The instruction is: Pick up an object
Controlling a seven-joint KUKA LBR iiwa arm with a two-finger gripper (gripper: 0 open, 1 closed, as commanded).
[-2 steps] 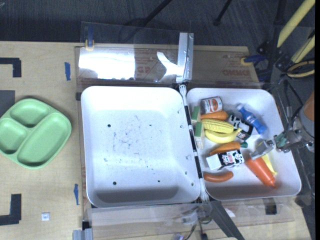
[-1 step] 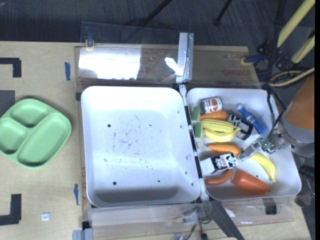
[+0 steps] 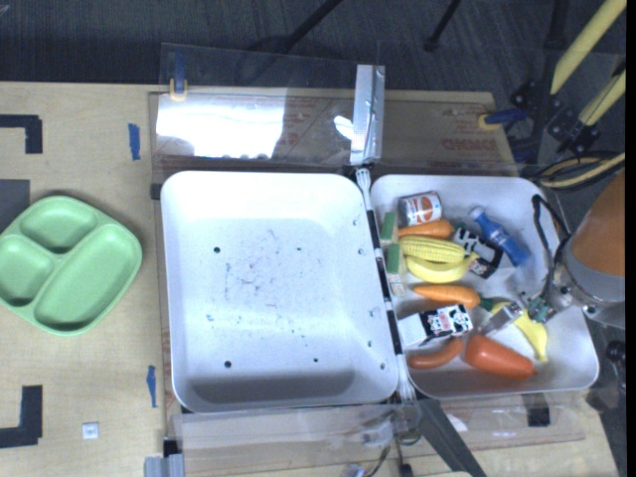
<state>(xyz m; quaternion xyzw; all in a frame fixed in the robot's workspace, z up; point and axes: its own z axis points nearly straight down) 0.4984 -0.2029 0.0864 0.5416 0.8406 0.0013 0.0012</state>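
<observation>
The right bin (image 3: 571,366) holds several toy foods: a red can (image 3: 420,209), a corn cob (image 3: 435,253), a blue bottle (image 3: 497,235), an orange carrot (image 3: 447,294), a black-and-white carton (image 3: 447,321), a brown sausage (image 3: 435,356), a red-orange pepper (image 3: 497,358) and a yellow banana (image 3: 534,338). My gripper (image 3: 522,311) reaches in from the right, low over the bin's right half. Its tip sits just above the banana and beside the pepper. Nothing can be seen held in it.
The left bin (image 3: 199,207) stands beside the right one, with a divider wall (image 3: 383,266) between them. A green divided plate (image 3: 65,263) lies on the bench at far left. A clear panel (image 3: 258,117) stands behind the bins. Cables (image 3: 571,162) hang at the right.
</observation>
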